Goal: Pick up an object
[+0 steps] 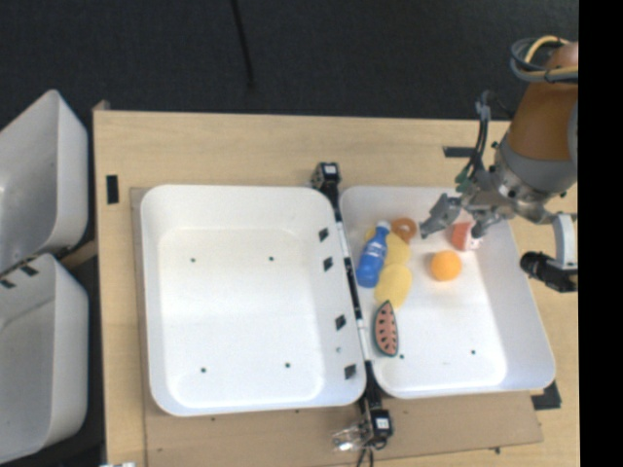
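Camera: single, fixed overhead | Angle: slanted downward | Range: moderate, whole tabletop [234, 149] visible | Framing: both white bins [243, 202] side by side | Arm [540, 129]: enters from right

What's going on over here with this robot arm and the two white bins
A grey robot arm with an orange band reaches in from the right and hangs its gripper over the far part of the right bin. A small red object sits just under the gripper. Also in that bin are an orange ball, a blue bottle, a yellow piece, a watermelon slice and a small orange ring. Nothing looks lifted yet.
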You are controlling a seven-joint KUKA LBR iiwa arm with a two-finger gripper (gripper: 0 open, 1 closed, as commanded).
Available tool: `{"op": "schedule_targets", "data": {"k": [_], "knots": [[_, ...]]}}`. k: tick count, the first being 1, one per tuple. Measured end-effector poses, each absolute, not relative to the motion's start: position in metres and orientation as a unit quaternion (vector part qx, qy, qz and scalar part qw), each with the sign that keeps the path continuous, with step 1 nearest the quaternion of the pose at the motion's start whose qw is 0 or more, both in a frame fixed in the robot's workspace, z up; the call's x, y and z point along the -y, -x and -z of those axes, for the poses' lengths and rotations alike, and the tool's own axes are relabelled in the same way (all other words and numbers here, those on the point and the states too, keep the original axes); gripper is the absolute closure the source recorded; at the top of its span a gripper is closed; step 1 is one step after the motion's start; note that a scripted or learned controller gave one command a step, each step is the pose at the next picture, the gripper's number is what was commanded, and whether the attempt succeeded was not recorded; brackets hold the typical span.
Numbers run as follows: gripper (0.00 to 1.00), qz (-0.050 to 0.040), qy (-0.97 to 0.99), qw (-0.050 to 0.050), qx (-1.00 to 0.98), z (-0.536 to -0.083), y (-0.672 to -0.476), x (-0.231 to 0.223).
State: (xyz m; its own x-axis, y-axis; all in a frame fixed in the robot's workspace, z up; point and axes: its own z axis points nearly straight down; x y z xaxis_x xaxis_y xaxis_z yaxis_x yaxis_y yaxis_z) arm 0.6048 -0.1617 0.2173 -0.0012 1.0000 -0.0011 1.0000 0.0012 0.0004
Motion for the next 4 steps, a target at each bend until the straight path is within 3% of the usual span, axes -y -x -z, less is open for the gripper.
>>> {"op": "schedule_targets", "data": {"k": [1,2,3,4], "knots": [[0.00,0.0026,-0.707,0.002,-0.708,-0.096,-0.623,0.126],[0.00,0.0019,-0.709,0.000,-0.705,-0.101,-0.595,0.184],[1.00,0.0003,-0.708,0.001,-0.706,-0.111,-0.597,0.182],[1.00,0.0023,-0.708,-0.004,-0.706,-0.099,-0.502,0.147]]}}
